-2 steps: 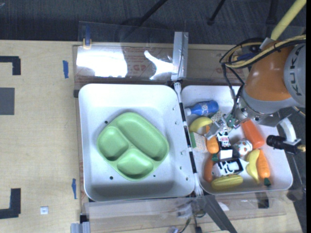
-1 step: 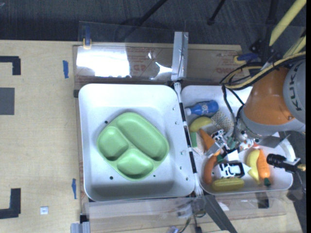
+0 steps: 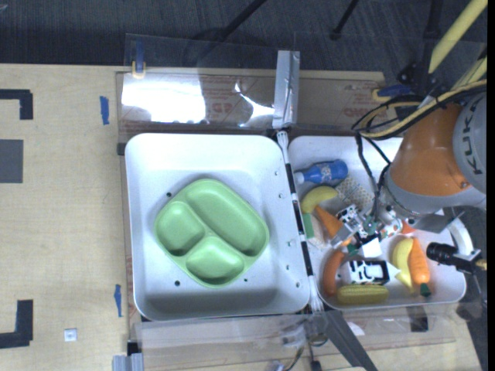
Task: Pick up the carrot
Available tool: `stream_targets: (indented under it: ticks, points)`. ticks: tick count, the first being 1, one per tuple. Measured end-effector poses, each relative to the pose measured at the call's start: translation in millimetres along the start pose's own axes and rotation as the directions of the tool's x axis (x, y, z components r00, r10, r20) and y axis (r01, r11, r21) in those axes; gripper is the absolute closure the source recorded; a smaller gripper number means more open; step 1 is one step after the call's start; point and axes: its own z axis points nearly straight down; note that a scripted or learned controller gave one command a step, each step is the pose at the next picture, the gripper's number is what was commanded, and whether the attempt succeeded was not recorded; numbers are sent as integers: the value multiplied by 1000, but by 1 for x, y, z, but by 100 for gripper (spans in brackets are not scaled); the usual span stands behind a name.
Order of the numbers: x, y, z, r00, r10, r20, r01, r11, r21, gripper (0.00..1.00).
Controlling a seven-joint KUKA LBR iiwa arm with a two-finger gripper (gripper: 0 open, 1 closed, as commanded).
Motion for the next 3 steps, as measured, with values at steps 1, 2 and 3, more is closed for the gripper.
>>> stream_targets:
  ticks: [1, 2, 3]
  points:
    - [-3, 7, 11, 987, -162, 6, 162, 987, -2, 100]
    - [-21, -66, 11, 998, 56, 9, -56, 998, -8, 100]
    - [36, -20, -78, 1000, 23, -8, -23, 1000, 9, 100]
